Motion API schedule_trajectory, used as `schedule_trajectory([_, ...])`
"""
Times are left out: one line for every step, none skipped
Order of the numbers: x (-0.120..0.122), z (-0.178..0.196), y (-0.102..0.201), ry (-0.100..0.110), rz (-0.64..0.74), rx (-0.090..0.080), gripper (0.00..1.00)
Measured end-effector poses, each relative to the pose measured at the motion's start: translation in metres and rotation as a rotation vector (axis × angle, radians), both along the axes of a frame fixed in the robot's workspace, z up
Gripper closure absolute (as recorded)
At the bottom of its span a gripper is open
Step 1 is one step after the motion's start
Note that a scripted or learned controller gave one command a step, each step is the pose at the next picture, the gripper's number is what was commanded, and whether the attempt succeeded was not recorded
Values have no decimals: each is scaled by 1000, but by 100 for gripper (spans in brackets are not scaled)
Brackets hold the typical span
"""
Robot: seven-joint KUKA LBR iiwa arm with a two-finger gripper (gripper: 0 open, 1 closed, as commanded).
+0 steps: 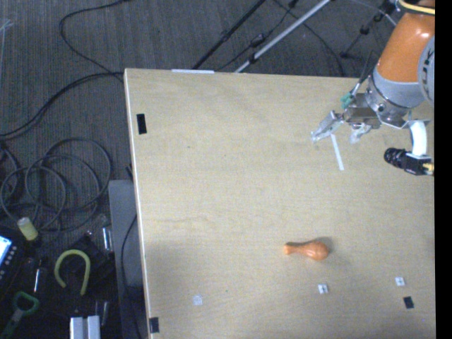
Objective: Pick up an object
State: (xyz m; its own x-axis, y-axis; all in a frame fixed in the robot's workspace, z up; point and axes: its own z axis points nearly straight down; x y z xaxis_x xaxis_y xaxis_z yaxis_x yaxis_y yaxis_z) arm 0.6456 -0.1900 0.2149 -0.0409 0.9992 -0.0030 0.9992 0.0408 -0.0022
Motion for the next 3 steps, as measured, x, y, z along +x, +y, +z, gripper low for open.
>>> schedule_trajectory([23,-49,-21,0,120,-1,0])
schedule_trajectory([23,-130,-26,-2,687,3,0])
schedule_trajectory([20,-130,10,-2,892,2,0])
